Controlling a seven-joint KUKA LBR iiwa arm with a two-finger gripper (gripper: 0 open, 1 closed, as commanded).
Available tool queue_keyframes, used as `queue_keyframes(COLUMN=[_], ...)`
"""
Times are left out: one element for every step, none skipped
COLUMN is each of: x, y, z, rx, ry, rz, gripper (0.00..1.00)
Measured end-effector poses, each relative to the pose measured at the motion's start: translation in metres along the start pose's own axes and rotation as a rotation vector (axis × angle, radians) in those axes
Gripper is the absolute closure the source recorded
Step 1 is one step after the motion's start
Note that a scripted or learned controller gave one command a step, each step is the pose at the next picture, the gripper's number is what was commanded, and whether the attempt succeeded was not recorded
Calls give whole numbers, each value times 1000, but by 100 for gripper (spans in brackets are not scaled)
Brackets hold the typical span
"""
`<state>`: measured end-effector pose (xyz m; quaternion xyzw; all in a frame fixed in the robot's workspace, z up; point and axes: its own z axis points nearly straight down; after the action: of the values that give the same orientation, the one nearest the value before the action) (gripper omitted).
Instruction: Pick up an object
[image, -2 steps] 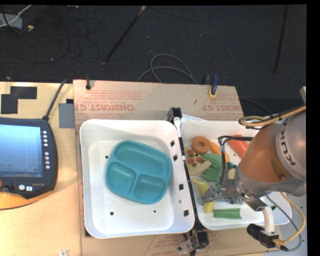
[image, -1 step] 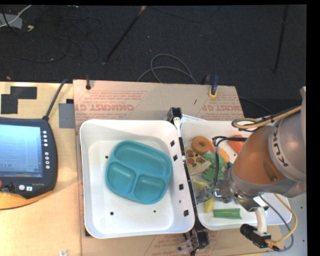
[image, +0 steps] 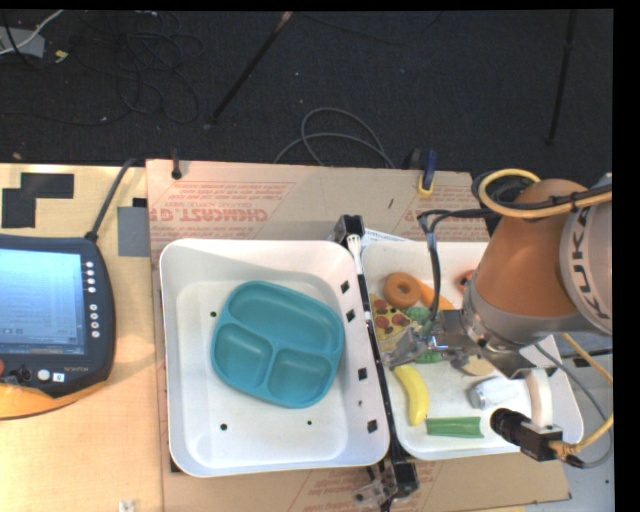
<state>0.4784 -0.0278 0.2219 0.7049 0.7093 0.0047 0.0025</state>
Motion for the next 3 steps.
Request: queue_keyframes(x=[-50, -87, -87], y=[-5, 31, 30], z=[36, 139, 125], rx=[18, 12, 15], ry=[-3, -5, -2], rz=[11, 9, 8], gripper=[0, 0, 100])
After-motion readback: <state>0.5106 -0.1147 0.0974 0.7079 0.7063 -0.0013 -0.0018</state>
